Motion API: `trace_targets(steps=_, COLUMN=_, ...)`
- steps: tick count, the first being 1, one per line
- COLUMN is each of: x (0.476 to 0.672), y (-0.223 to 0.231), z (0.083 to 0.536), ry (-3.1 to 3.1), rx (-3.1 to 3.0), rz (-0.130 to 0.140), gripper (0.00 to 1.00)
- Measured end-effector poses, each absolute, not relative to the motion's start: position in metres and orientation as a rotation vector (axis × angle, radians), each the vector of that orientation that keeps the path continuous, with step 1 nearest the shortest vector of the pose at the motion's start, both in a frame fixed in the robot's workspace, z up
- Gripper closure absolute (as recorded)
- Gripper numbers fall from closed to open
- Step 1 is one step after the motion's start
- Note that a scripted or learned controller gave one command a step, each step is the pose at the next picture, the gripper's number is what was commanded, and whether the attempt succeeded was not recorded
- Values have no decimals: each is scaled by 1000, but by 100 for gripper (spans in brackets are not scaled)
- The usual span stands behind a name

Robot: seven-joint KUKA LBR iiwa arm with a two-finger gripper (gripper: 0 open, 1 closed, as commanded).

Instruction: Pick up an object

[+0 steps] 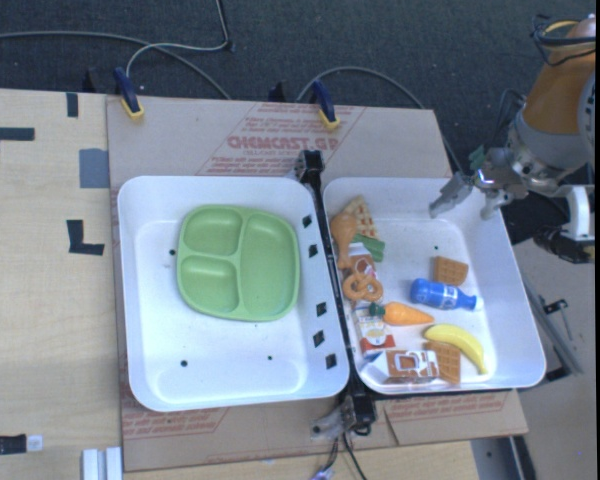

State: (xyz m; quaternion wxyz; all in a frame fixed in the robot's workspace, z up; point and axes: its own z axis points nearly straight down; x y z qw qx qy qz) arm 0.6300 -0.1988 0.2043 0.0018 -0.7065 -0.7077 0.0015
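At the upper right of the frame, the grey arm with its orange band reaches in, and its pincer [470, 192] hangs above the far right corner of the right bin [515, 318]. Its two fingers look spread apart, one slanting down-left toward the bin's rim and the other pointing down, and nothing is seen between them; it has hold of no object.

In the right half of the frame, the right bin carries a scatter of toy food. A waffle square [448, 270] lies nearest the pincer, though still apart from it. Just below sits a blue bottle [443, 294] on its side, then an orange carrot [408, 315] and a yellow banana [460, 347] toward the lower right. Along the bin's left wall run a pretzel [361, 287], a brownish pastry-like piece [348, 222] and a small printed box [411, 365] at the bottom.

In the left half of the frame, the left bin [150, 358] holds a green divided plate [238, 262] with nothing on it.

Judging by this, the task is at its start: every object rests in the bin, none is lifted. What is left is the whole pick, namely choosing an object, descending over it, closing and raising it.
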Motion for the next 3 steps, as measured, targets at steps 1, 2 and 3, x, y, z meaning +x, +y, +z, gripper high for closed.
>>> trace_targets(steps=1, x=592, y=-221, z=92, ry=-2222, rx=-2217, rz=3, gripper=0)
trace_targets(steps=2, x=583, y=-208, z=86, ry=-2230, rx=-2227, rz=0, gripper=0)
trace_targets(steps=3, x=550, y=-144, z=85, ry=-2227, rx=-2223, rz=-3, gripper=0)
